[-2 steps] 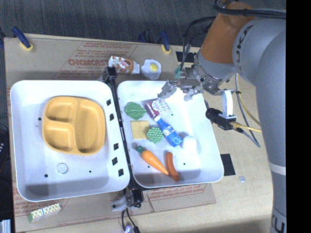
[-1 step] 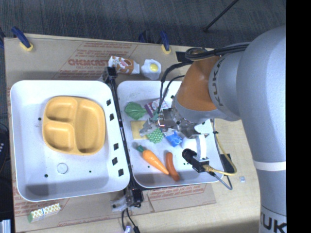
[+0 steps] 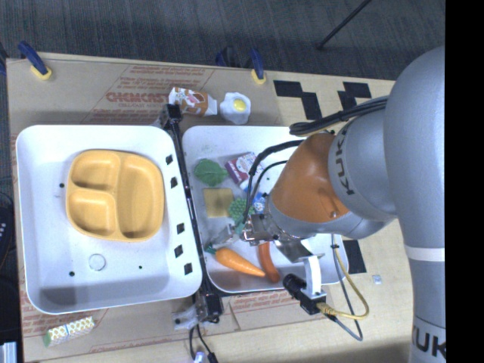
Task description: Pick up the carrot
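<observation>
The carrot [image 3: 237, 262], orange and tapered, lies flat near the front edge of the right bin [image 3: 198, 138], its tip pointing right. A reddish-orange sausage-like piece [image 3: 267, 259] lies just to the right of it. My gripper [image 3: 247, 233] hangs over the bin just above and to the right of the carrot, mostly hidden under the orange-banded wrist [image 3: 310, 187]. Nothing shows between the carrot and the bin floor; it rests there.
The right bin also holds a green leafy toy [image 3: 210, 172], a yellow block [image 3: 218, 201], a purple packet [image 3: 242, 165] and a green piece [image 3: 240, 207]. A yellow divided plate [image 3: 116, 193] sits in the left bin [image 3: 30, 225]. Behind the bins stand a small carton [image 3: 189, 100] and an egg toy [image 3: 236, 107].
</observation>
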